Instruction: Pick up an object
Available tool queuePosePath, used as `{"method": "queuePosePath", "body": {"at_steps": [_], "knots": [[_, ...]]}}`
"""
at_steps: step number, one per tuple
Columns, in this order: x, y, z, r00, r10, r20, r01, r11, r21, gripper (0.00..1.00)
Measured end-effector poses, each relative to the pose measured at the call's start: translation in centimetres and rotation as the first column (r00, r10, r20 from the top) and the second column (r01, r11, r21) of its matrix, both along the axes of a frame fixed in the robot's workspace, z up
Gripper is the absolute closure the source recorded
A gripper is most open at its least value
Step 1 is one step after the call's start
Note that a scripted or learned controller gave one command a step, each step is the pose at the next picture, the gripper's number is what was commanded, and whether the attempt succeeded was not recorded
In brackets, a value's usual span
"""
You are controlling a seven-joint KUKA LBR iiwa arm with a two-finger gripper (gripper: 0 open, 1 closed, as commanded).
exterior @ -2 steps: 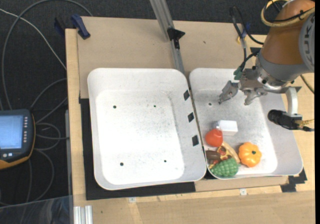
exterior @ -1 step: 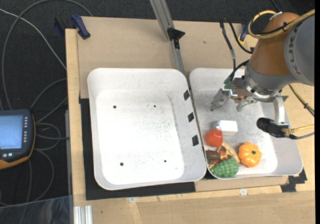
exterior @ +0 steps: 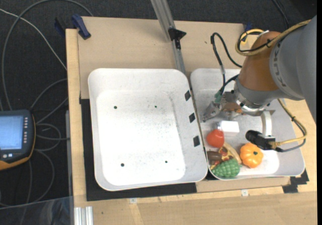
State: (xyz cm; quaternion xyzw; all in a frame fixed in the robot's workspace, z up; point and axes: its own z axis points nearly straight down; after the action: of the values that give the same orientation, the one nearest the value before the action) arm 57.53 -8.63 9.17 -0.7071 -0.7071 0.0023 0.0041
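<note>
Gripper (exterior: pixel 221 113) of the grey arm hangs low inside the right bin (exterior: pixel 201 80), above its toys; whether it grips anything cannot be told. Just below it lies a small white block (exterior: pixel 230 128), touching a red tomato (exterior: pixel 215 138). Nearer the front edge sit an orange pumpkin (exterior: pixel 251 155) and green grapes (exterior: pixel 227 169). Beside it, the left bin (exterior: pixel 100 80) shows its speckled floor.

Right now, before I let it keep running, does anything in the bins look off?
Nothing looks spilled or damaged. The toys, a red tomato, white block, orange pumpkin and green piece, are crowded into the right bin's near end, below the end effector.
</note>
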Motion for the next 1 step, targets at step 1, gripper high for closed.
{"method": "queuePosePath", "body": {"at_steps": [1], "knots": [[0.27,-0.04,1.5,1.0,0.0,0.01,0.0,1.0,-0.001,1.0]]}}
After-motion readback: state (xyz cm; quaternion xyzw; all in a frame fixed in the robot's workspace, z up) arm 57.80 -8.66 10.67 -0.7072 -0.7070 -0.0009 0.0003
